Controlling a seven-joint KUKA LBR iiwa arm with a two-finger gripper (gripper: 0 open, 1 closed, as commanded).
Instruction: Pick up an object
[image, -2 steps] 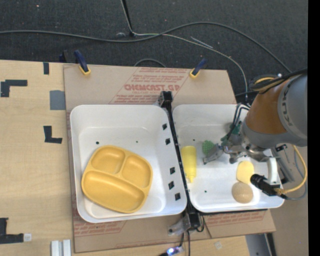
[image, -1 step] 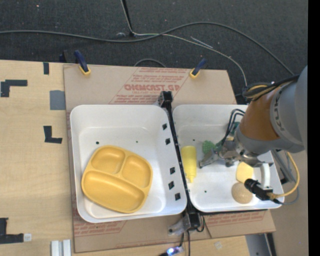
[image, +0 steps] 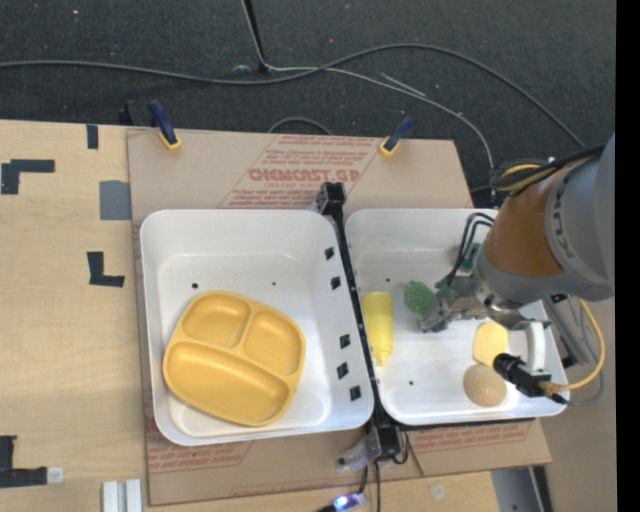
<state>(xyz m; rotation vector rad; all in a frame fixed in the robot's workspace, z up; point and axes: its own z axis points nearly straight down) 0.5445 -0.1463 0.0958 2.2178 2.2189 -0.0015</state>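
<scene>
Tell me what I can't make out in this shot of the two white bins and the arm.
- Gripper: small and dark in the camera view, so the state of its grasp is unreadable.
- Pale yellow flat object: partly covered by the grey arm's wrist, so its shape is unclear.
- Small green leafy object: too small to identify; whether the gripper touches it is unclear.
- Right white bin: its right side is hidden under the arm.

You see a small green leafy plastic piece (image: 418, 295) lying mid-bin on the right, a long yellow corn-like object (image: 378, 325) beside it, and a tan egg-shaped ball (image: 484, 386) near the front wall.
</scene>
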